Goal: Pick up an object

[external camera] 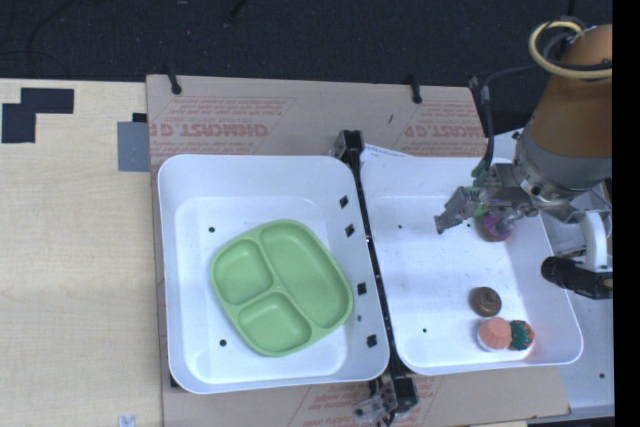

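Bins sit side by side on the desk (70,265), and I take them from the near edge outward. Nearest in the right bin (440,335) lies a pink disc (493,334) with a small green piece (519,336) touching its right side. Just beyond them rests a brown round piece (486,300), apart from both. In the left bin (185,215) a green divided plate (281,287) lies flat, three compartments up, nothing in them.

Farther back in the right bin, the tool (480,212) is down near the bin floor, at the far right part. A small purplish object (495,226) sits directly beside or under it. Whether that object is between the fingers cannot be judged from this angle; the metal parts crowd it, and I cannot tell if the tool is open or closed. The grey arm (575,125) with its orange band stands over the bin's right rim.

Assessment: the step in hand appears to be the grasp attempt on the purplish object. The next move calls for a confirmed closure on it, then a straight lift clear of the bin wall. If the hold is off-centre, the object may slip.
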`<state>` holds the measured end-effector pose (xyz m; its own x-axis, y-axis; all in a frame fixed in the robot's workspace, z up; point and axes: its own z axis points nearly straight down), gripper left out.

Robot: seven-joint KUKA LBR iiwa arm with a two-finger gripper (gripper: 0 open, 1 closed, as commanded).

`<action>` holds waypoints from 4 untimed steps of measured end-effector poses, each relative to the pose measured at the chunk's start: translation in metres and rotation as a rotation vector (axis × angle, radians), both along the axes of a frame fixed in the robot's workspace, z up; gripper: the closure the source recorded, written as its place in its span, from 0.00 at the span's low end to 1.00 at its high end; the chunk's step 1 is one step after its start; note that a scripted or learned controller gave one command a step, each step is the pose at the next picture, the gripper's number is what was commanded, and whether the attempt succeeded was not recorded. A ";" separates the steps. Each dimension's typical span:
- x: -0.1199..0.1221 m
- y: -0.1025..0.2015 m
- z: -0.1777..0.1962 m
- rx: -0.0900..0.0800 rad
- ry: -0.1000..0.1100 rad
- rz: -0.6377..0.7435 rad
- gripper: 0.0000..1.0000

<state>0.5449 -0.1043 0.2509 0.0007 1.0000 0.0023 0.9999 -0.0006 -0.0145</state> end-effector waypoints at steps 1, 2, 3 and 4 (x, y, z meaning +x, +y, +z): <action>0.002 0.000 0.005 -0.001 -0.011 0.002 0.00; 0.008 0.007 -0.044 -0.001 -0.007 0.001 0.00; 0.008 0.009 -0.088 -0.001 -0.007 0.001 0.00; 0.017 0.009 -0.143 -0.001 -0.007 0.000 0.00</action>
